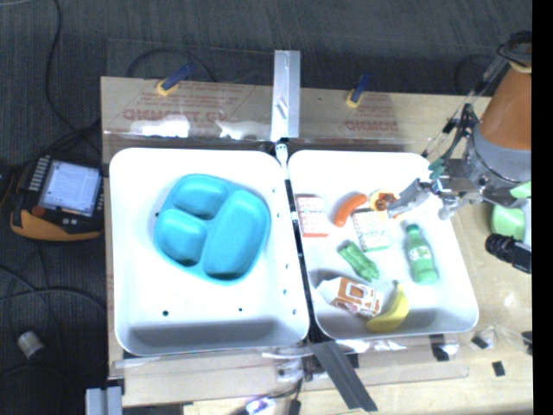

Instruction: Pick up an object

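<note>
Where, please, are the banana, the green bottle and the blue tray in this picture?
banana (390, 311), camera view, on the middle of its yellow curve.
green bottle (421, 256), camera view, on the middle of its body.
blue tray (212, 226), camera view, on the large right compartment.

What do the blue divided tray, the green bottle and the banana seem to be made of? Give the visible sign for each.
Blue divided tray: probably moulded plastic, smooth with soft highlights and rounded compartments.
Green bottle: likely plastic, slightly translucent, glossy, with a label.
Banana: uniform yellow and smooth, possibly a plastic toy; real fruit cannot be ruled out.
</note>
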